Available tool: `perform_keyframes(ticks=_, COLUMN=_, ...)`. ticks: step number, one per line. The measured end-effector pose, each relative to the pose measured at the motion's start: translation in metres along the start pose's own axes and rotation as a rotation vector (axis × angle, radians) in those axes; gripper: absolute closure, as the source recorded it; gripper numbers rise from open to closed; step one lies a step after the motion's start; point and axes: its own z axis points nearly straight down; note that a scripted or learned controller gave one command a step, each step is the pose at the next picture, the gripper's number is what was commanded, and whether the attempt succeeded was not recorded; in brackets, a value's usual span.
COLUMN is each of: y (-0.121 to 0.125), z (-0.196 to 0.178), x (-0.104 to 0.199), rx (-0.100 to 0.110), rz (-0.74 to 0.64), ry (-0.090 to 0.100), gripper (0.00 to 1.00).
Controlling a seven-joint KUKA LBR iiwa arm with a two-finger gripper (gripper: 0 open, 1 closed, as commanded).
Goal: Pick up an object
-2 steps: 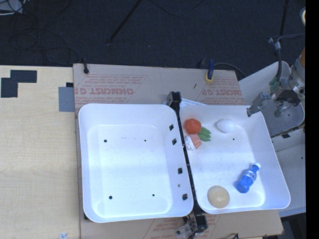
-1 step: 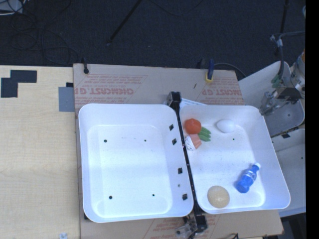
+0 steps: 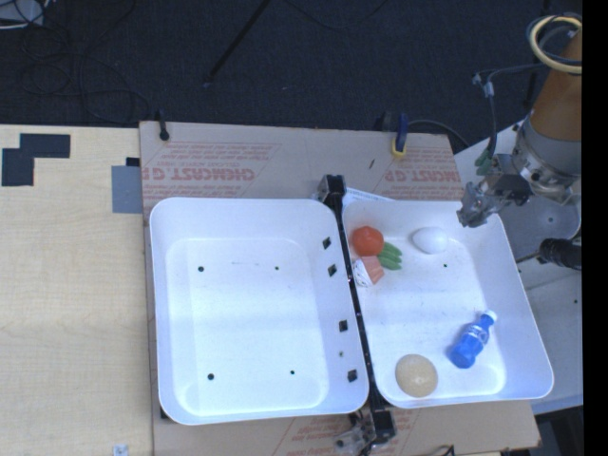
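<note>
Overhead slanted view of the table (image 3: 66, 283) with two shallow white bins side by side on a cardboard sheet (image 3: 285, 164). Left bin (image 3: 171, 255): its floor shows a few small dark dots. Right bin (image 3: 518, 293): near its left wall, a red tomato-like toy (image 3: 367, 240) touches a small green piece (image 3: 390, 256), with a white-and-orange item (image 3: 368, 272) just below them (its exact kind cannot be told). A white egg-shaped object (image 3: 429, 240) lies near the far wall. A tan round object (image 3: 416, 374) sits near the front wall, and a blue bottle with a white cap (image 3: 470, 341) lies tilted just to its right. The pincer (image 3: 475, 207) hangs over the bin's far right corner, apart from every object; nothing is seen in it, and whether it is open or closed cannot be told. Above it rises the grey arm with its orange band (image 3: 556, 98).
</note>
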Motion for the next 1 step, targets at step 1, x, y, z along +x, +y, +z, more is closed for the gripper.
perform_keyframes(ticks=1, y=0.0155, z=-0.0195, x=0.0297, rx=-0.005, rz=-0.001, ry=-0.001, gripper=1.0)
